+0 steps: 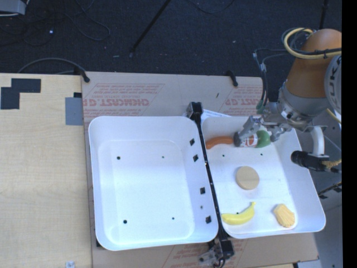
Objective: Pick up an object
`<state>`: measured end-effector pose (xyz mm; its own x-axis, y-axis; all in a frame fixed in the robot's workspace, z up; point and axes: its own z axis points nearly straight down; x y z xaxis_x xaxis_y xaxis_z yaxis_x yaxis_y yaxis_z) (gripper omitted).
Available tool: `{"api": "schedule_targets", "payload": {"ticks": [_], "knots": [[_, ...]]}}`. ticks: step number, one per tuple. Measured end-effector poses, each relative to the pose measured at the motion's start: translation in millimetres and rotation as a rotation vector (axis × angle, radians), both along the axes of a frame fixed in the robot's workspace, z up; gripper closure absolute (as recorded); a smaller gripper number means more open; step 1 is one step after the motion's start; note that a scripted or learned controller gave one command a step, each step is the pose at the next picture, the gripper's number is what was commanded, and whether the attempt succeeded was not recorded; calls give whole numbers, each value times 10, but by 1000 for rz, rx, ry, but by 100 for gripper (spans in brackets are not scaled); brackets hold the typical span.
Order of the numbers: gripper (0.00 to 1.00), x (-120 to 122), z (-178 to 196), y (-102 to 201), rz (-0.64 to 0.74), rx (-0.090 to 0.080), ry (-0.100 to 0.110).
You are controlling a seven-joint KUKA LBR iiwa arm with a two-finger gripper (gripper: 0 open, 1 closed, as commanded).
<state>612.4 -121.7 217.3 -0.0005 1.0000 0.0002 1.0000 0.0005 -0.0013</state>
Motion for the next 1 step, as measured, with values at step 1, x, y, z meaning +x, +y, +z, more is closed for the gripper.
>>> {"api": "schedule_targets", "payload": {"ticks": [1], "knots": [[0, -257, -1342, 35, -1, 2, 9]]}}
